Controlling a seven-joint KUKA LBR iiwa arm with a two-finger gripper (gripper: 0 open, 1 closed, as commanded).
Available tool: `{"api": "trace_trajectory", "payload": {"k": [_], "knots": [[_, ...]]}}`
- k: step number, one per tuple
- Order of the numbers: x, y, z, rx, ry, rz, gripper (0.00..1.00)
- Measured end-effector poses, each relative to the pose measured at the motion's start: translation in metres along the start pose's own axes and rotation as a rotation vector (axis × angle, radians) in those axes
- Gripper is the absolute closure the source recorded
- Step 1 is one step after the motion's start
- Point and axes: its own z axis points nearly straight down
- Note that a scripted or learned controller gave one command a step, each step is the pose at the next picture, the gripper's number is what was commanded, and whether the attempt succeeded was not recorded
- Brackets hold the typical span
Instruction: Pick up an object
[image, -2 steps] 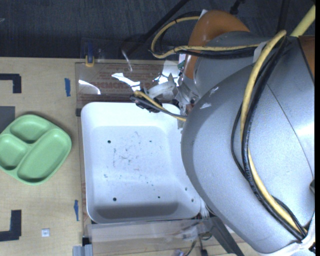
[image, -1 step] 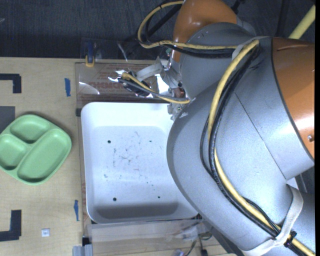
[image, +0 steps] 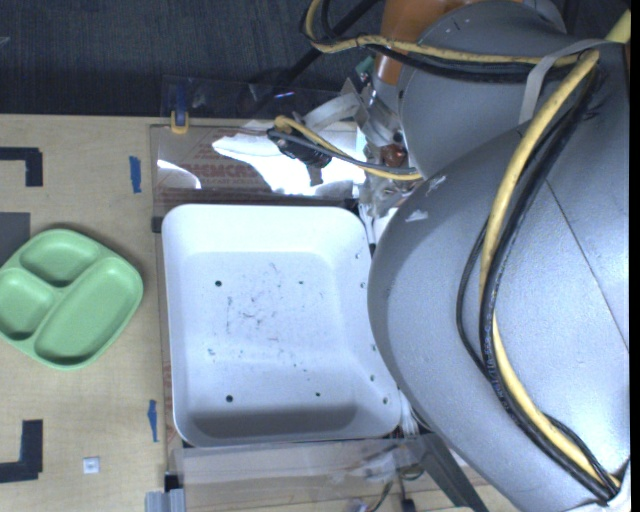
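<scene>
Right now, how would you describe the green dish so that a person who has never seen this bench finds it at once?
Start at the big white bin in the middle of the view and look left, across its rim, to the bare wooden bench. There lies the green dish, apart from the bin. It is the one pale green thing there, rounded, split into three shallow compartments.

Shallow white plastic bin (image: 262, 330): matt, scuffed. Green divided plastic tray (image: 66, 297): smooth, satin. Pale wooden bench (image: 80, 160): matt.

Even, bright overhead light; glare on the clear sheet (image: 270, 165), soft shadow inside the white bin (image: 200, 240).
</scene>
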Motion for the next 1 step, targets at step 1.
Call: {"api": "trace_trajectory", "payload": {"k": [1], "knots": [[-0.0028,0.0404,-0.1348,0.000,0.001,0.082,1.00]]}}
